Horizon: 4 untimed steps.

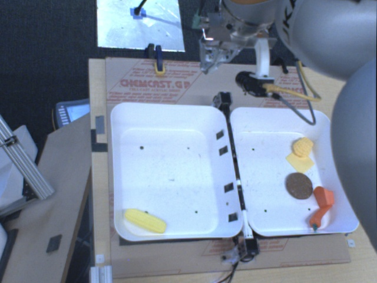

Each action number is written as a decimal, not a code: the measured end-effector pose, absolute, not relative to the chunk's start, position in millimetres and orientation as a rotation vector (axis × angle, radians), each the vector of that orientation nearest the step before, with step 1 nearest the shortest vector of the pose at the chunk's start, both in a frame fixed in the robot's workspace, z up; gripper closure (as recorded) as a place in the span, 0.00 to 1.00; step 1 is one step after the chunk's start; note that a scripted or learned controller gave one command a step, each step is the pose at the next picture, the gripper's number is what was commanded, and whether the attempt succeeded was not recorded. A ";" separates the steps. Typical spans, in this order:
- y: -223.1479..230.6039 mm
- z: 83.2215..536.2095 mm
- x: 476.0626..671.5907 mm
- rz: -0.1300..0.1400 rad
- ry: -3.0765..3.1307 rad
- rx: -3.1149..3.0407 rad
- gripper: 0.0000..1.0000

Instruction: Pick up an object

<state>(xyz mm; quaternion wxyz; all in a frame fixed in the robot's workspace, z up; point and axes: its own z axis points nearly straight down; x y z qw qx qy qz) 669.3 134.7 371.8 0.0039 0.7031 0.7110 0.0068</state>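
A yellow corn cob (145, 220) lies at the near left corner of the left bin (165, 114). In the right bin (265, 119) a yellow waffle-like piece (303, 147) rests by a pale yellow slice (300, 162), with a brown round cookie (299, 186) and an orange carrot (321, 205) nearer the front right. My gripper (210, 61) hangs high above the far edge of the bench, beyond both bins, with nothing visible between its fingers.
The grey arm (330, 22) fills the upper right and overhangs the right bin's far side. A black divider strip (231, 158) runs between the bins. A shiny metal plate (139, 15) lies at the back, a yellow clamp (159, 63) by it.
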 end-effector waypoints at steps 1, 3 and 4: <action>130.2 374.9 669.4 0.008 2.229 2.208 1.00; 130.7 396.9 670.4 0.014 2.238 2.193 1.00; 130.9 408.0 670.8 0.016 2.242 2.185 1.00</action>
